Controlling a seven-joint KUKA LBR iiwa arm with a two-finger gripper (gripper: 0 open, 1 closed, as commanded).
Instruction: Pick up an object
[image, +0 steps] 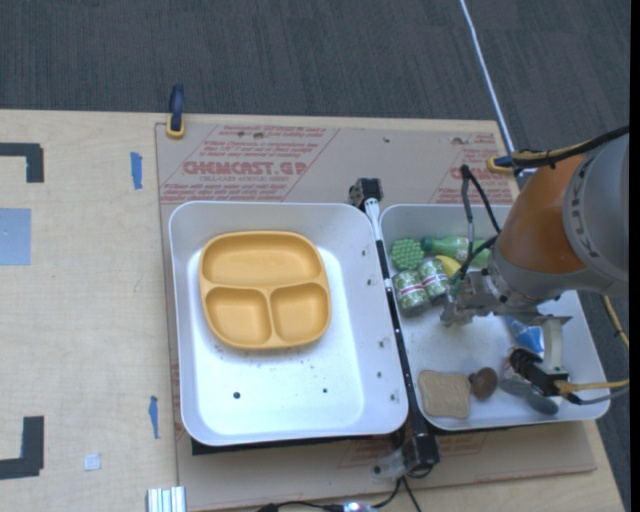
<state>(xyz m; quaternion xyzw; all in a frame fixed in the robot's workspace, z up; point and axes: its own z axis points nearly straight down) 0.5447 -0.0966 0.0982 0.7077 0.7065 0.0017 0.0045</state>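
My gripper (458, 308) hangs over the middle of the right bin (590, 330), below the orange-banded wrist. Just to its left lies a green and white patterned can (420, 287), close to the gripper tip; contact is unclear. Behind it are a green knobbly ball (405, 252), a green bottle (445, 245) and a yellow piece (447, 266). A tan bread slice (445, 393) and a small brown lump (484, 381) lie at the bin's front. A blue item (528, 336) sits partly under the arm.
The left bin (190, 330) holds a yellow three-part plate (266, 288) in its back half. A black divider rail (392, 310) runs between the two bins. The arm's body covers the right bin's back right corner.
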